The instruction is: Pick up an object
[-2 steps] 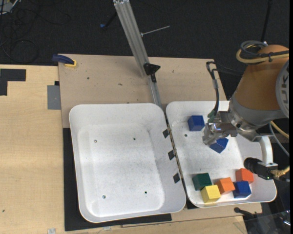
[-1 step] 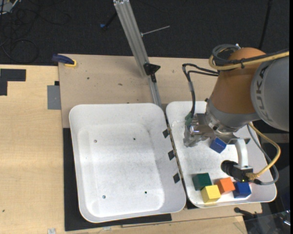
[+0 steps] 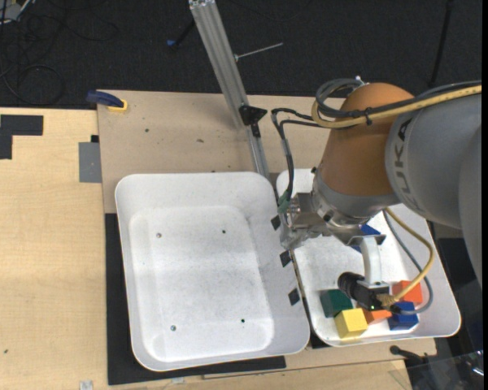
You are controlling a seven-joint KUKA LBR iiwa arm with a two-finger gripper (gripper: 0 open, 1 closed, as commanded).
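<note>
My gripper (image 3: 302, 231) hangs below the orange wrist band, over the left part of the right bin (image 3: 444, 319), close to the wall it shares with the left bin. In that bin's near end lie a green block (image 3: 334, 301), a yellow block (image 3: 350, 322), a small orange piece (image 3: 380, 315), a blue block (image 3: 404, 321) and an orange-red block (image 3: 411, 292). A blue piece (image 3: 373, 232) peeks out from under the arm. Nothing shows in the gripper, and the blocks lie nearer the front than it.
The left bin (image 3: 146, 193) sits beside the right one, their walls touching. A slanted aluminium post (image 3: 224, 63) rises behind the bins. The grey arm covers the right bin's far end. The wooden bench extends left and back.
</note>
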